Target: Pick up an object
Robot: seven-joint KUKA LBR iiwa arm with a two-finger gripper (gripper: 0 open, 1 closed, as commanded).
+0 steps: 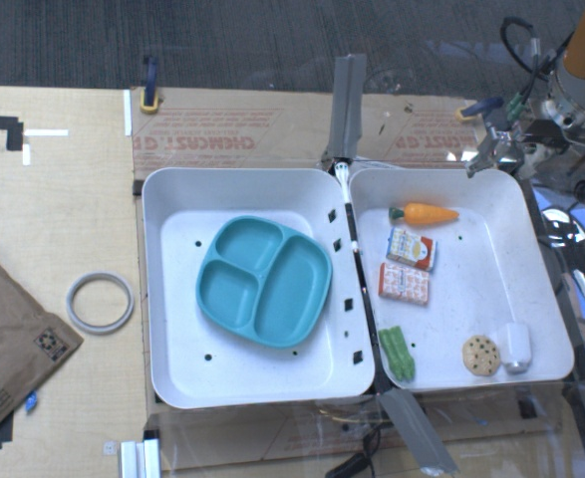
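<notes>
We are hovering the pincer (493, 150) over the right bin's (543, 267) far corner, nothing gripped; we cannot tell its opening. The carrot (427, 213) is lying nearest, so next we are descending onto it.

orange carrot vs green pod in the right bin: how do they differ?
Colour: the orange toy carrot against the green toy pea pod.
Pose: the carrot lies crosswise; the pod lies lengthwise, running toward the near wall.
Place: the carrot sits near the far wall of the right white bin; the pod sits by the near-left corner.
Shared: both are elongated toy vegetables lying flat, apart from the other items.
</notes>
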